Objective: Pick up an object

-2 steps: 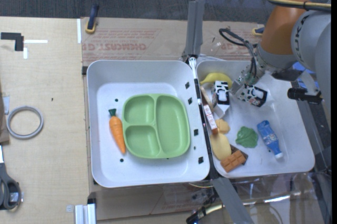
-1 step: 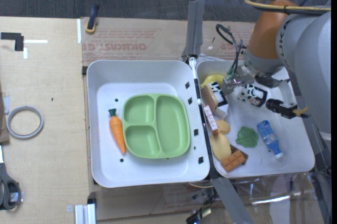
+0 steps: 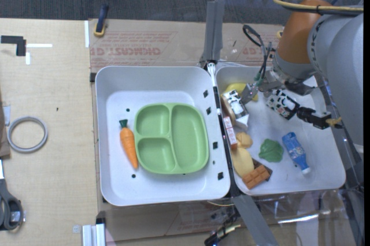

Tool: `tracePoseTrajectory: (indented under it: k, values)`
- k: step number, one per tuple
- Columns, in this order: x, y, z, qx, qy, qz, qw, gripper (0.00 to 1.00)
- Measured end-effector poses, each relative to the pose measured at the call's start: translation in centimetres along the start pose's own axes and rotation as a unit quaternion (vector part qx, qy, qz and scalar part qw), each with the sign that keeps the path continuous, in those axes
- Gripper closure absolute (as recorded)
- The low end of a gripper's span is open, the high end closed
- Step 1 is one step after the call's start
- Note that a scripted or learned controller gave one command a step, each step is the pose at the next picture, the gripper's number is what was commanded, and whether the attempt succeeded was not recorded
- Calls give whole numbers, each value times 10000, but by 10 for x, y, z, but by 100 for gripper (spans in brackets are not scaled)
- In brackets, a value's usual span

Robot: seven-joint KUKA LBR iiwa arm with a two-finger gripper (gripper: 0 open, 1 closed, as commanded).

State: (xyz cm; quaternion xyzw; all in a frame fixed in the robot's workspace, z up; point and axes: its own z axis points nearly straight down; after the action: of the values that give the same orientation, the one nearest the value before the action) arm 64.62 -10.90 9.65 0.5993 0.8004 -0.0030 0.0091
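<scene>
Scissors [image 3: 10, 213], grey-handled, at the lower left edge of the frame, on the desk [image 3: 52, 89].
Roll of grey tape [image 3: 26, 134], mid left, lying flat on the desk.

Left bin [image 3: 107, 141]: green divided plate [image 3: 171, 138] at centre; toy carrot [image 3: 129, 144] just beside the plate's left rim.

Right bin [image 3: 324, 172]:
- brown ridged bar [image 3: 257, 175] at the lower left corner, touching a pale yellow wedge [image 3: 243, 162]
- green leaf [image 3: 270, 150], centre
- blue bottle [image 3: 296, 152], lying tilted, right of the leaf
- red-and-white packet [image 3: 229, 128] along the left wall
- small black-and-white carton [image 3: 235, 105] and yellow piece [image 3: 234, 89], upper left corner

Arm: enters from the upper right. Claw [image 3: 252, 92] sits low in the upper left part of the right bin, just beside the carton and the yellow piece. Whether it stands apart or together cannot be told; nothing is seen clamped in it.

Step, as judged: approach, no pick made yet. Likeliest target is the carton or the yellow piece. The next move calls for centring over one item alone, clear of the bin wall and the packet, then closing and lifting straight up.
</scene>
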Motion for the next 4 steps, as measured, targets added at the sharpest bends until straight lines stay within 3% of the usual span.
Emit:
tracePoseTrajectory:
  k: [1, 2, 3, 4]
  values:
    - [4, 1, -8, 12, 36, -24, 10000, 100]
    - [-1, 0, -9, 2, -1, -2, 10000, 0]
    - [-2, 5, 4, 70, 68, 1796, 9837, 0]
    - [-2, 6, -5, 65, 59, 1775, 9841, 100]
